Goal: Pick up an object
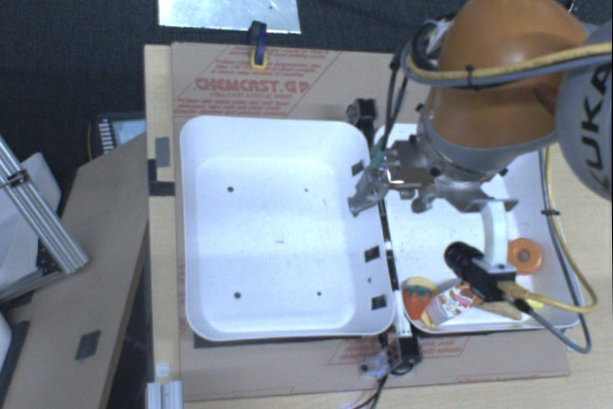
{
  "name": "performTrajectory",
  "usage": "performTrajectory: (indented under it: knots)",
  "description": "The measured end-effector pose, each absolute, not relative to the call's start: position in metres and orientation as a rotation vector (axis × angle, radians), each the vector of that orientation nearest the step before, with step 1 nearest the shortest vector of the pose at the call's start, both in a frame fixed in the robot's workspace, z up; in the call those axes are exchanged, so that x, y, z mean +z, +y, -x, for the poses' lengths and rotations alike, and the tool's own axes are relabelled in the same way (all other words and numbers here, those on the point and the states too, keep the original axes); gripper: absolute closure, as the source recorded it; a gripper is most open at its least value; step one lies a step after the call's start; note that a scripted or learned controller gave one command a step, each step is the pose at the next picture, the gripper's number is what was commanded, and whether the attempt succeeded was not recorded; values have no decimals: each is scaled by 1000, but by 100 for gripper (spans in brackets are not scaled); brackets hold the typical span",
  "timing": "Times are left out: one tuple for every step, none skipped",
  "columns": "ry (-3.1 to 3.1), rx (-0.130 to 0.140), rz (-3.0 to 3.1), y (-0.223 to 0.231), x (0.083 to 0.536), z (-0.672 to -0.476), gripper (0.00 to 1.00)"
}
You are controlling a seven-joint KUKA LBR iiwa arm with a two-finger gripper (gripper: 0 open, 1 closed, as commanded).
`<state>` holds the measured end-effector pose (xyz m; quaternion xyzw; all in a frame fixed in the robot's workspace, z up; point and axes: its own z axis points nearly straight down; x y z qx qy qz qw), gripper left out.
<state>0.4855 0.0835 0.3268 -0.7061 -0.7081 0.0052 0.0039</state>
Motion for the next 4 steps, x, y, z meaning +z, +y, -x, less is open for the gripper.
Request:
performTrajectory:
  knots:
    - [-2236,-8,2206,178,347,-500,0]
    - [-2229,1,2211,209,319,-485,0]
    - [-2231,-13,2216,232,386,-487,0]
    - [-2218,22,2218,230,211,-484,0]
